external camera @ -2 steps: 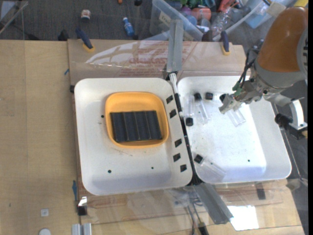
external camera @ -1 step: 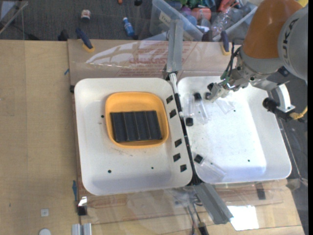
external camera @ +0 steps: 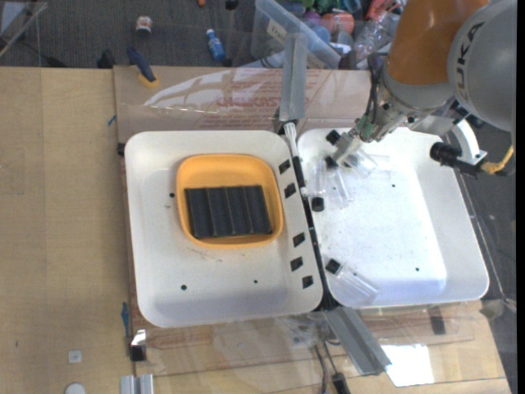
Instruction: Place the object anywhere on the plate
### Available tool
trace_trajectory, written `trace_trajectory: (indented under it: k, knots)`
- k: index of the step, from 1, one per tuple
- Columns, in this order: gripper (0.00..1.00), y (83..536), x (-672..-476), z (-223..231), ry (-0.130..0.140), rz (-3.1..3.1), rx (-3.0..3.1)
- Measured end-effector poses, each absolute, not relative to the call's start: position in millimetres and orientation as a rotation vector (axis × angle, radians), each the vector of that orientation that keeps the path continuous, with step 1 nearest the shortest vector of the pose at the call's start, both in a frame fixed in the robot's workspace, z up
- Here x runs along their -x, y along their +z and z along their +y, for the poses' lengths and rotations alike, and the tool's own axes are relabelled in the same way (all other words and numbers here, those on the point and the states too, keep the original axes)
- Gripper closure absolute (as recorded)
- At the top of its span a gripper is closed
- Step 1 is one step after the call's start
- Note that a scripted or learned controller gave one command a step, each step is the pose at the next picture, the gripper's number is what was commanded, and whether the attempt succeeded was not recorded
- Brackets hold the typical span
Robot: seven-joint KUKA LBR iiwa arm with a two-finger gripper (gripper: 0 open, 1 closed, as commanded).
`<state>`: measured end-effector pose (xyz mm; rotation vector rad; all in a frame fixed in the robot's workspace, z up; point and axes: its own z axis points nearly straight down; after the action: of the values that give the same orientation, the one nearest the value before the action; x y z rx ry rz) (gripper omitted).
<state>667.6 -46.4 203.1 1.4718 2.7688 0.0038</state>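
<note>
resting on plate (external camera: 190, 176), dark ridged block (external camera: 228, 212)

The only readable lettering stands on the grey shell of the arm (external camera: 492, 48), at the upper right beside its orange band: dark capital letters, of which a "U" and a "K" can be made out, cut off at the picture's edge. Left of the arm, the sheet of brown cardboard (external camera: 197, 97) lying behind the two white bins carries faint reddish print, too blurred to read. Nothing else shows legible words, numbers or signs.
</note>
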Motion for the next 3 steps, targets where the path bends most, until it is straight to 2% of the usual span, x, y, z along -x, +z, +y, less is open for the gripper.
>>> trace_trajectory:
  k: [1,3]
  knots:
    - [1.00,228,-667.9,-7,0.006,2.797,-1.415]
    - [1.00,238,-669.1,-2,0.007,2.819,-1.358]
